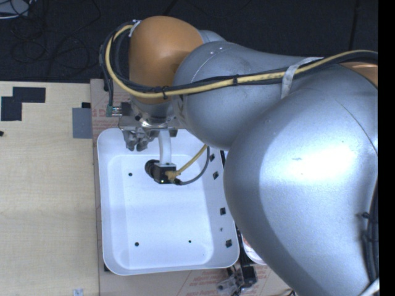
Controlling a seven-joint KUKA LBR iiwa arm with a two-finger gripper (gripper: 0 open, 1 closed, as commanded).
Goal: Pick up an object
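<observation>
Grey arm [278, 134] with orange band [160, 48] above white bin [114, 227], jaws' spread cannot be told, red cardboard print [199, 280] unreadable

Pale bench [43, 196] with a shallow white bin [160, 233], grey patch [81, 122] just beside.

I am counting one white bin [106, 227] in plain sight, sitting on one pale wooden surface [43, 214]. On the bin's floor I am making out three small dark dots [136, 244]: one near the upper left and two along the lower edge. Along its right wall I am counting four small dark clips [223, 211], spaced from top to bottom. Out on the surface I am seeing two flat marks: one black stepped patch [28, 95] and one grey rectangle [81, 122]. I am carrying one claw [137, 142] on one grey arm [296, 165], and one orange band [162, 45] is wrapping it.
</observation>
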